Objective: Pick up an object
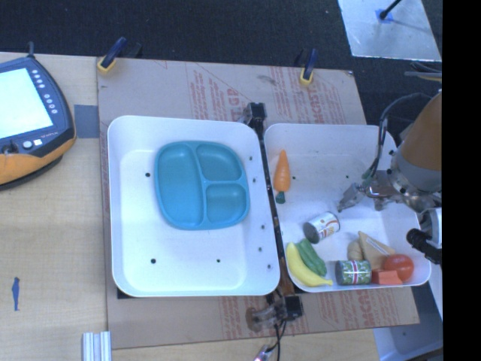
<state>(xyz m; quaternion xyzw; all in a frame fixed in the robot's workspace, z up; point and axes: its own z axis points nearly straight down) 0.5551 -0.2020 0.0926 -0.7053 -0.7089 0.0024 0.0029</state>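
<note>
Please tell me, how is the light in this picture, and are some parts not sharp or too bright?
Camera view: daylight is even and soft; the white right bin is nearly washed out; the tablet screen glares white; the tool and small can look slightly soft, the can's label unreadable.

Right bin [323,138] far half bare, food items [353,258] crowd near edge

The claw [353,196] hangs over the right bin [331,138]. Just before it lies a can [322,226]; the carrot [282,173] lies left, the divided plate [201,184] farther left in the other bin [128,224].
</note>
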